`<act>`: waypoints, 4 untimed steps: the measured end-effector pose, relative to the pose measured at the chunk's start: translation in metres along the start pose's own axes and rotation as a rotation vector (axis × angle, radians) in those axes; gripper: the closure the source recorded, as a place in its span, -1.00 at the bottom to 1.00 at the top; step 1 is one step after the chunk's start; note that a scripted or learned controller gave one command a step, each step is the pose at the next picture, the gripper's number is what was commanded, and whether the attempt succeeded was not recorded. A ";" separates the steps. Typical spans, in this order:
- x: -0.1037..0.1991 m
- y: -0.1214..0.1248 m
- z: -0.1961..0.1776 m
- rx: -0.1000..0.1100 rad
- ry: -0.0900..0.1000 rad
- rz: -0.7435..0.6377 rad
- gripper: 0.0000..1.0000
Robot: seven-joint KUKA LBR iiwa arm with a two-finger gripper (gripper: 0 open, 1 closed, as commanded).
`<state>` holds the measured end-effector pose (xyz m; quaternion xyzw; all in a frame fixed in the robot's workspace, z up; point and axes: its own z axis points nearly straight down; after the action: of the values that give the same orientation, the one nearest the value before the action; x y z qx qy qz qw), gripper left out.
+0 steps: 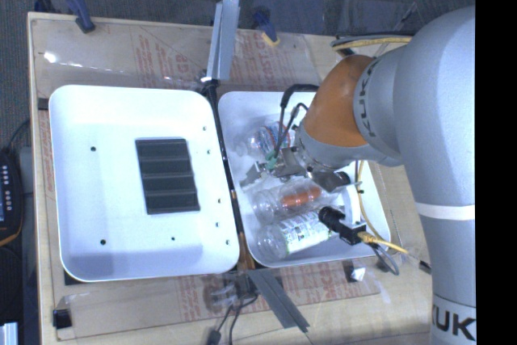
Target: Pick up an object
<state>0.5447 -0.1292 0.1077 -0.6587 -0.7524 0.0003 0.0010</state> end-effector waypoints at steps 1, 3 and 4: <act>-0.056 0.059 0.015 0.001 0.001 0.054 -1.00; -0.025 -0.041 0.016 0.001 0.002 -0.221 -1.00; -0.039 -0.071 -0.007 -0.007 -0.002 -0.131 -1.00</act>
<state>0.4794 -0.1769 0.1152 -0.6081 -0.7938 -0.0015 -0.0019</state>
